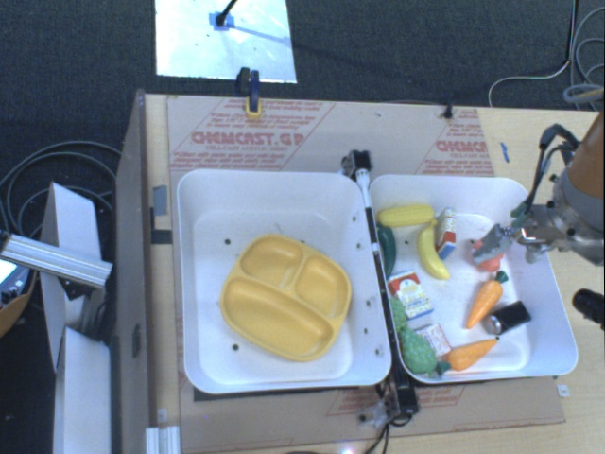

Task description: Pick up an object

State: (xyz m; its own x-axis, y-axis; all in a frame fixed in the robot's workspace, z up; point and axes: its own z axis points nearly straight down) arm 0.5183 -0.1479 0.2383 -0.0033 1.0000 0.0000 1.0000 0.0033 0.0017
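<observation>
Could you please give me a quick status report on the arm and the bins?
Gripper low over right bin, fingers around a small red-grey item. Carrots, bananas and cartons lie loose nearby. Yellow tray in left bin.

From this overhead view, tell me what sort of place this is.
Probably a robot lab test bench: two white bins on a board, toy food such as a carrot, loose cables on dark carpet.

Dark carpet floor (76, 55); pale square sheet (222, 26) on it; black cables (38, 173) left; wooden bench (331, 126).
</observation>
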